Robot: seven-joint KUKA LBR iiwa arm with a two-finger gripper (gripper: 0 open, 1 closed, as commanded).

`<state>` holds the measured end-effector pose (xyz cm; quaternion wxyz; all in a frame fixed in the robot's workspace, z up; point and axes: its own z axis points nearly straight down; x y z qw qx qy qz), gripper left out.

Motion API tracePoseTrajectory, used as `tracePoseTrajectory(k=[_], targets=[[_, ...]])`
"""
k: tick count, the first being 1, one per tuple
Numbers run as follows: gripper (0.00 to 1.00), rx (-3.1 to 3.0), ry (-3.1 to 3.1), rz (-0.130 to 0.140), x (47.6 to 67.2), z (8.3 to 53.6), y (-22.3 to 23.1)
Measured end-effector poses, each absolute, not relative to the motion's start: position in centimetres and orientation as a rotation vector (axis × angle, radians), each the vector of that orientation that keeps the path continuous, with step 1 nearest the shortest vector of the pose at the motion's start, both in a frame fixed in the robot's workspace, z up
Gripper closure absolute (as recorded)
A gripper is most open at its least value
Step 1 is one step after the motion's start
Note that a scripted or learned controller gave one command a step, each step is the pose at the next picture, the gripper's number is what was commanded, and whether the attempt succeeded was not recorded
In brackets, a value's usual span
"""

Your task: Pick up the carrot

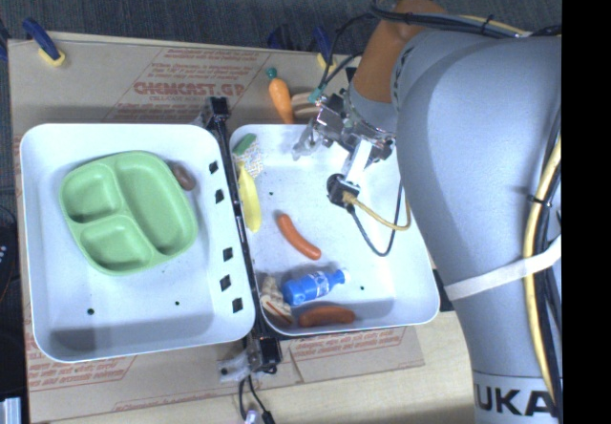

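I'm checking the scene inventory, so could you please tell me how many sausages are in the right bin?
2. One sausage lies loose near the middle of the right bin; the other sausage lies along its near wall, beside the blue bottle. The arm could hide more.

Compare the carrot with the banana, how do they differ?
The carrot is orange with a green top; the banana is pale yellow. The carrot lies outside the bins on the cardboard behind the right bin; the banana lies inside it, along its left wall. The carrot looks shorter than the banana. Both are elongated and lie flat.
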<state>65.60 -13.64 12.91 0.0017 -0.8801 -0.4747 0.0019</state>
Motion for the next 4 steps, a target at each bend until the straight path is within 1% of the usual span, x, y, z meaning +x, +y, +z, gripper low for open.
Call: tracePoseTrajectory(k=[1, 2, 3, 4], targets=[[0.00, -2.781, -1.450, 0.007, 65.6, 9.1, -10.1], [0.00, -2.917, -1.158, 0.004, 65.6, 23.1, -8.1], [0.00, -2.921, -1.146, 0.008, 64.2, 9.1, -12.6], [1.00, -2.914, -1.152, 0.011, 64.2, 10.1, -12.5]])
